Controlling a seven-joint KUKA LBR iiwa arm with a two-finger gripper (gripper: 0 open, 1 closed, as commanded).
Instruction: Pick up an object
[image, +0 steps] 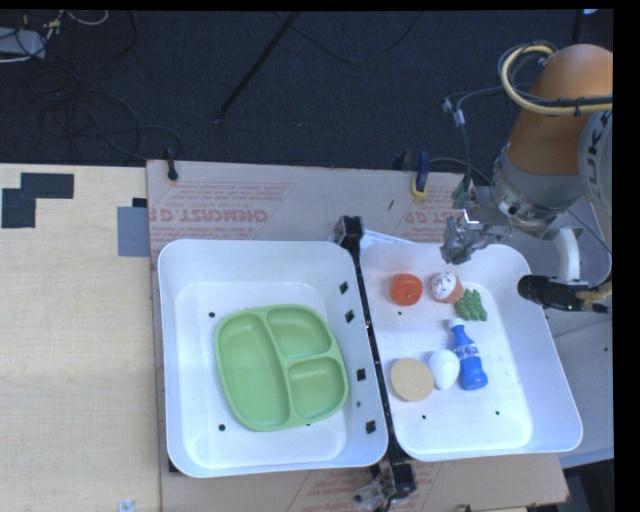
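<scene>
We count two white bins: the left bin (190, 300) and the right bin (520, 400). At nine o'clock, one green divided plate (280, 366). At three o'clock, six small items: one red tomato (406, 289), one speckled ball (444, 286), one green sprig (472, 304), one blue bottle (467, 358), one white egg (443, 368), one tan disc (411, 380).

Small toys (444, 330) scattered loose in the right white bin (545, 400)

I couldn't make out how the gripper (455, 248) was set; it was too small and dark. The arm (560, 110) was cut off at the right edge.
</scene>
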